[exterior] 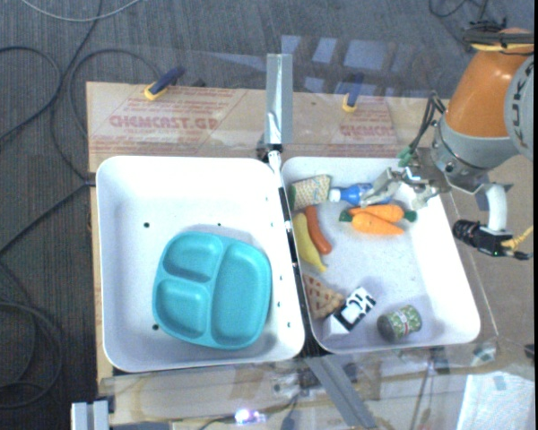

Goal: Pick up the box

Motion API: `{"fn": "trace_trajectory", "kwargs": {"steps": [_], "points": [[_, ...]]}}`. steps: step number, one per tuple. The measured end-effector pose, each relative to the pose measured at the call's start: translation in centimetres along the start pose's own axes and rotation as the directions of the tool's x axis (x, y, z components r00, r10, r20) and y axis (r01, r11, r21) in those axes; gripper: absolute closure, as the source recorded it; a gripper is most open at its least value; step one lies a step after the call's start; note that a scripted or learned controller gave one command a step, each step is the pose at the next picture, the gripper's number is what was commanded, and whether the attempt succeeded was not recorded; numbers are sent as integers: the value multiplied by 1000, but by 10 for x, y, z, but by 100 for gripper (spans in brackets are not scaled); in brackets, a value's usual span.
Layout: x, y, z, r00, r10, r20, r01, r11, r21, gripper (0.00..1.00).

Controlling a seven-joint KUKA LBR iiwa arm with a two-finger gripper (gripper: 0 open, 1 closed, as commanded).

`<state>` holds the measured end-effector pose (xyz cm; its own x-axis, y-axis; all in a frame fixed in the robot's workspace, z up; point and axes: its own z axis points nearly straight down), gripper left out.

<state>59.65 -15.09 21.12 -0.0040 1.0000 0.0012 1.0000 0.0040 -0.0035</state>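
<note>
A small black-and-white box [355, 308] lies tilted near the front of the right bin [448, 267], between a waffle-patterned wedge [320, 296] and a green can [400, 322]. A tan woven box-like block [311, 189] sits at the bin's back left corner. My gripper [400, 189] hangs over the back of the right bin, just above an orange carrot [377, 219]. It is open, with nothing between its fingers, and far from the black-and-white box.
A blue-capped white bottle [350, 193] lies left of the gripper. A yellow banana [307, 245] and an orange-red sausage [317, 229] lie along the bin's left wall. The left bin [125, 204] holds a turquoise divided plate [213, 288].
</note>
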Motion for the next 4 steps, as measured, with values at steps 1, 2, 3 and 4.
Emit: {"fn": "trace_trajectory", "kwargs": {"steps": [1, 2, 3, 4], "points": [[24, -80, 107, 998, 55, -2, -55, 998, 3, 0], [64, 0, 30, 998, 55, 2, -55, 998, 0, 0], [21, -26, 122, 986, -164, 4, 164, 986, -14, 0], [30, 57, 124, 992, -130, 5, 130, 992, -4, 0]]}}
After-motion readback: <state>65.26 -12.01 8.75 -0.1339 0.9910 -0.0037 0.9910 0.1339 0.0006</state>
